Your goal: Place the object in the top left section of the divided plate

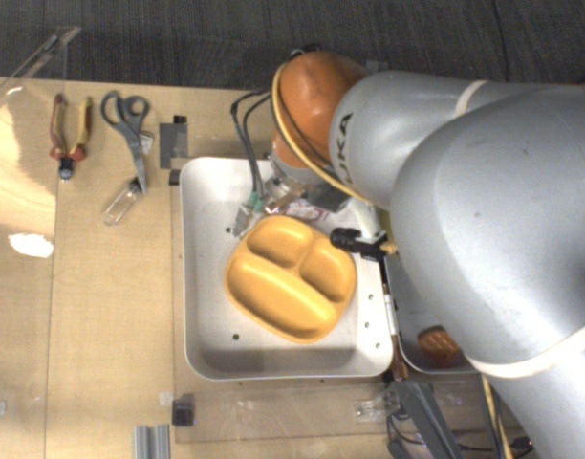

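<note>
Pincer (273,199) hovers low at the yellow divided plate's (291,277) upper edge, inside the left bin (202,285). Something small with green and pink sits right at its tip, but I cannot tell whether it's gripped.

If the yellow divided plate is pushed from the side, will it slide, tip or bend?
The divided plate would probably slide rather than tip: it sits low and wide on the white bin floor. Its glossy, moulded look suggests stiff plastic, so likely rigid and fairly light. The smooth rounded rim may be slippery to grip.
</note>
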Action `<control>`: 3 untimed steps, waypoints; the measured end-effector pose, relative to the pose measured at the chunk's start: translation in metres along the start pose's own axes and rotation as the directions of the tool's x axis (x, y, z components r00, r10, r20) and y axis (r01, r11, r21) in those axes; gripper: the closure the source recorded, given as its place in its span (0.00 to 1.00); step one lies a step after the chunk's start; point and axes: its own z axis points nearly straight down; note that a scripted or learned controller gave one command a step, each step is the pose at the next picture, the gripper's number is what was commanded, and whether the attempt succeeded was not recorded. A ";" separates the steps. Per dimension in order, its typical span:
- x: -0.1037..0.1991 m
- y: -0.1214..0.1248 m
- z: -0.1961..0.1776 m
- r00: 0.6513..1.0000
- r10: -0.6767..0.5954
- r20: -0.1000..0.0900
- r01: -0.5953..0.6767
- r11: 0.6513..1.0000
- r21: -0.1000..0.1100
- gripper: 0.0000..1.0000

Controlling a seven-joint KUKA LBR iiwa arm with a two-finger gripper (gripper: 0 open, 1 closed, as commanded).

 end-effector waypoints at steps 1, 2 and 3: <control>0.001 0.004 -0.014 1.000 -0.002 0.000 0.002 1.000 -0.010 1.00; -0.029 -0.036 -0.099 0.989 0.149 0.001 -0.149 0.989 0.008 1.00; -0.035 -0.071 -0.098 0.945 0.328 0.002 -0.328 0.944 0.011 1.00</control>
